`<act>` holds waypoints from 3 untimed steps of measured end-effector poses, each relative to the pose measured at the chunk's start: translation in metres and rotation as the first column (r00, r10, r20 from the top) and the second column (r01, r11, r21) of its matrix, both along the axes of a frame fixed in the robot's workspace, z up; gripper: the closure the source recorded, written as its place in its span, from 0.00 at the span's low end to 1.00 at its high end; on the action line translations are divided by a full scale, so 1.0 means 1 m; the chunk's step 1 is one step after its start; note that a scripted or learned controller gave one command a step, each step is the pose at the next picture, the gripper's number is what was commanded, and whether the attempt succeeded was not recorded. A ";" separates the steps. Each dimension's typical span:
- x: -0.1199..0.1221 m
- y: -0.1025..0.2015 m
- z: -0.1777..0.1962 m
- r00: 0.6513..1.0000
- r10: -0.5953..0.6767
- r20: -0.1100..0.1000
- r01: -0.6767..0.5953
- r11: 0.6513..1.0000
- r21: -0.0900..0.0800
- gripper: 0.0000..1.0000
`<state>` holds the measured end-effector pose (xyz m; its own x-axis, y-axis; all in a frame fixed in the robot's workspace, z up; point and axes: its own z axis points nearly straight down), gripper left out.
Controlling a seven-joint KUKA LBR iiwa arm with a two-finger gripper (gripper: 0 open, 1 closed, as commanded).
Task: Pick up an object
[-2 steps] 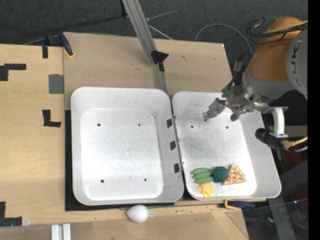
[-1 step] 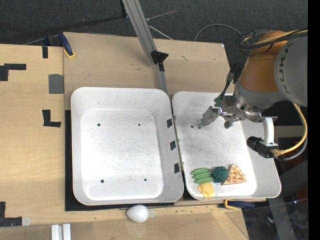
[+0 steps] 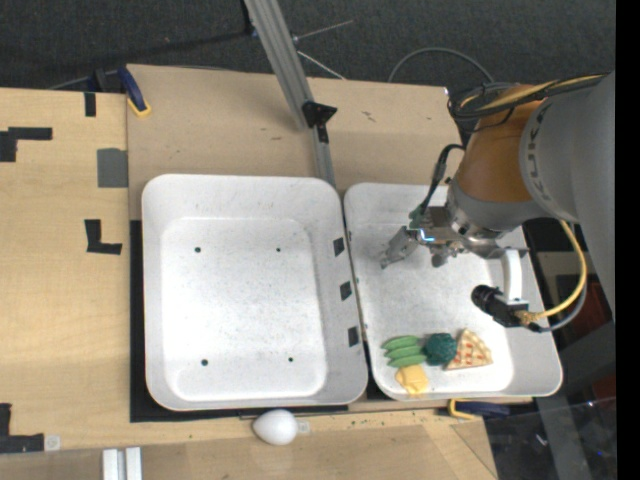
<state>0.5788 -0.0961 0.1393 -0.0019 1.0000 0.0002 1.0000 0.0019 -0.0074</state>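
My gripper hangs over the upper middle of the right bin, its two fingers spread apart and nothing between them. Near that bin's front edge lie a green pod-like toy, a dark green broccoli-like piece, a pizza-slice toy and a small yellow piece. They sit well below the gripper in the view, apart from it.
The left bin stands beside the right one. A white egg-shaped object rests on the bench in front of the bins. A grey metal pole slants down to the bins' back edge. Cables loop at the right.
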 end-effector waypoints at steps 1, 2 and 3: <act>0.001 0.000 0.013 1.000 0.001 0.004 -0.001 1.000 0.000 1.00; 0.005 0.000 0.076 1.000 0.000 0.012 0.000 1.000 -0.001 1.00; 0.004 0.001 0.071 1.000 -0.001 0.006 0.001 1.000 0.000 1.00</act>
<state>0.5832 -0.0956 0.2104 -0.0013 1.0000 -0.0001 1.0000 0.0013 -0.0015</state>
